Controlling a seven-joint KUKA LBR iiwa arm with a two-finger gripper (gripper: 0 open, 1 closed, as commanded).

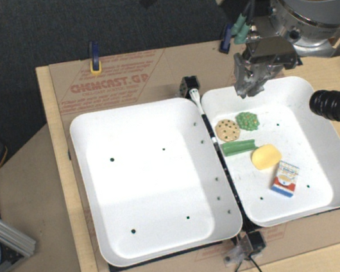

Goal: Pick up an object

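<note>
While the claw hovers, a cookie lies below.

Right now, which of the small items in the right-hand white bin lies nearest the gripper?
The bumpy green broccoli-like piece, just below the gripper; the round tan cookie lies farther left, the rest lower.

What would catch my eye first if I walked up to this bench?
Probably the small bright cluster in the right bin: a cookie, a bumpy green piece, a green stick, a yellow lump and a little carton. The robot's hand hangs over that bin's far edge, beside the large left bin.
</note>
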